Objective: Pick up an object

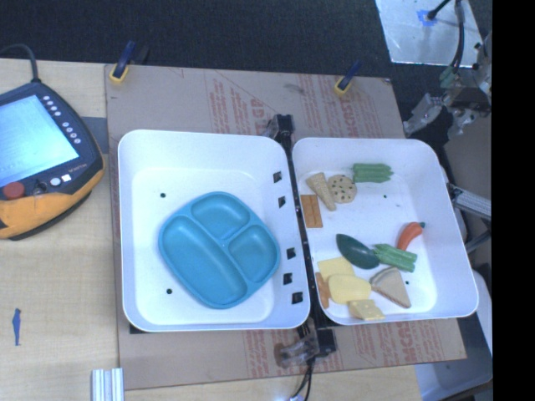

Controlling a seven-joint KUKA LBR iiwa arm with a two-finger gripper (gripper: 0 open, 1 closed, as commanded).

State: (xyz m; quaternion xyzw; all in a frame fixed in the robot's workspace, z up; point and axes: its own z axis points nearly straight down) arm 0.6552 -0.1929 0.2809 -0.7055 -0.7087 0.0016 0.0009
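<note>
The right bin holds several toy foods. A green pod lies at the back beside a round cookie and a tan bread wedge. An orange cracker rests against the left wall. Mid-bin lie a dark green leaf, a green pickle and an orange carrot. At the front are yellow cheese pieces, a brown sandwich wedge and a pale cracker.
The left bin holds a blue divided plate. A control pendant lies on the bench at the far left. Grey hardware with cables stands beyond the right bin's back right corner.
</note>
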